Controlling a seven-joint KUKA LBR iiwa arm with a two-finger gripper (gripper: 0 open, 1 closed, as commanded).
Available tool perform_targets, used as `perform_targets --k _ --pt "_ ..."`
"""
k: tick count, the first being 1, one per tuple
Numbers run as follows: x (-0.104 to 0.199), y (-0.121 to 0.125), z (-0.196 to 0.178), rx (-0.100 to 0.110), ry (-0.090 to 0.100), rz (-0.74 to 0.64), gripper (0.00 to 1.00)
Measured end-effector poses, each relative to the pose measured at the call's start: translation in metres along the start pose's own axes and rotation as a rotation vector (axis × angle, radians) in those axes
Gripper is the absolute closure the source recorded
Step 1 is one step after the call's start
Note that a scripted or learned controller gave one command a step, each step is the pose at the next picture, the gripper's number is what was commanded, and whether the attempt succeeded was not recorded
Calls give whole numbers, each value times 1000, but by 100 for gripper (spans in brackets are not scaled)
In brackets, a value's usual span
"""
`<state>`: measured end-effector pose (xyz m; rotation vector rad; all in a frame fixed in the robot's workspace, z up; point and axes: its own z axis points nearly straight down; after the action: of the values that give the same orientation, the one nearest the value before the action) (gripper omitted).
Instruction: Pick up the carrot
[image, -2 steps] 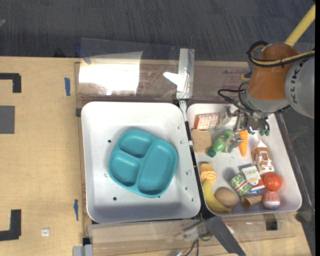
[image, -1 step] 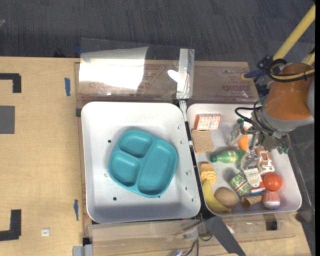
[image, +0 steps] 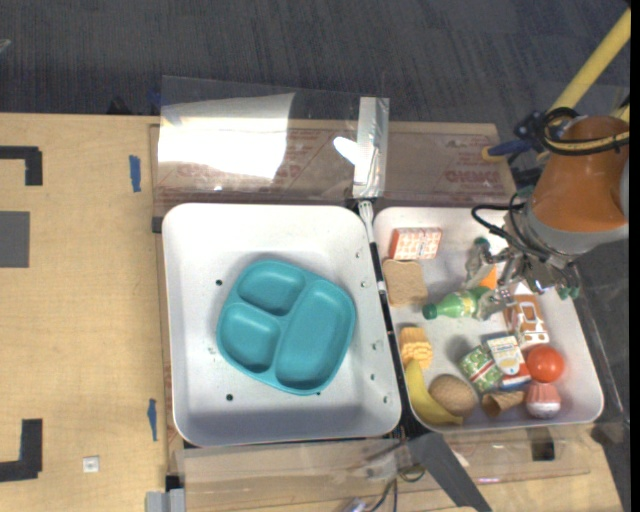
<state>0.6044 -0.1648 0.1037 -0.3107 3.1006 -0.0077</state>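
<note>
The carrot lies in the right bin, near its upper right part. Only a small orange piece of its body shows, with what looks like its green top pointing down-left. My gripper hangs right over the orange body, low in the bin, and hides most of it. The grey wrist with its orange band comes in from the upper right. Whether the gripper touches the carrot cannot be made out from this angle.
The right bin is crowded: an orange-and-white box, bread slice, banana, brown potato, green carton, red tomato and small cartons. The left bin holds a teal divided plate.
</note>
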Motion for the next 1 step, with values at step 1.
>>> perform_targets --k 1 --pt "-32 57 -125 -3 4 68 100"
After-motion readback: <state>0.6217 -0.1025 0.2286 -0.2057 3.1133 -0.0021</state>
